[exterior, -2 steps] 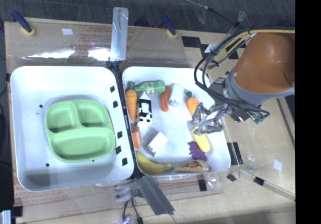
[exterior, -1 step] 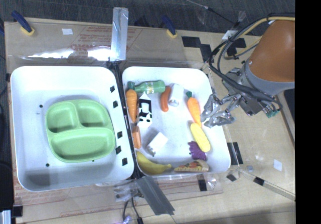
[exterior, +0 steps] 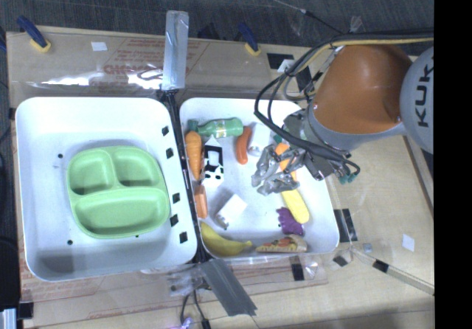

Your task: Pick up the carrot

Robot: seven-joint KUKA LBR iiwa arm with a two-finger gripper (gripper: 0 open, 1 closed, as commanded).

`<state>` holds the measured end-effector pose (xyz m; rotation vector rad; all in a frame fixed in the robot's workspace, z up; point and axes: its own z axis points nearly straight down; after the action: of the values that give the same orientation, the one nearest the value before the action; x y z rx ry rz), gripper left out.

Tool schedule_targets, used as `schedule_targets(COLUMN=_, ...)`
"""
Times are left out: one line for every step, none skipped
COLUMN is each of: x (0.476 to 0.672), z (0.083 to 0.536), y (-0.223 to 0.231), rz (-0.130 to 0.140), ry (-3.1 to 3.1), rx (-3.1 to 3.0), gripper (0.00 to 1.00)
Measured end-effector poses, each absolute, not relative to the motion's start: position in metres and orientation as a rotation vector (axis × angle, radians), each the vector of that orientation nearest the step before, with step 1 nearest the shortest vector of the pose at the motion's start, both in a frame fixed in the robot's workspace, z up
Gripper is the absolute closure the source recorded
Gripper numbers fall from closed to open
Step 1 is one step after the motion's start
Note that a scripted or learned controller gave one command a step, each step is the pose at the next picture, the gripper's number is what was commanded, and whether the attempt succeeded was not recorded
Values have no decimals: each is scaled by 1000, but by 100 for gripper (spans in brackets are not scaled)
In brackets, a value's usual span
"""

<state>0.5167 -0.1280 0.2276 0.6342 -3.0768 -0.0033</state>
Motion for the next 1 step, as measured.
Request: schedule_targets(x=519, z=240, y=-128, rz=2, ry=-3080, rx=640, gripper=100)
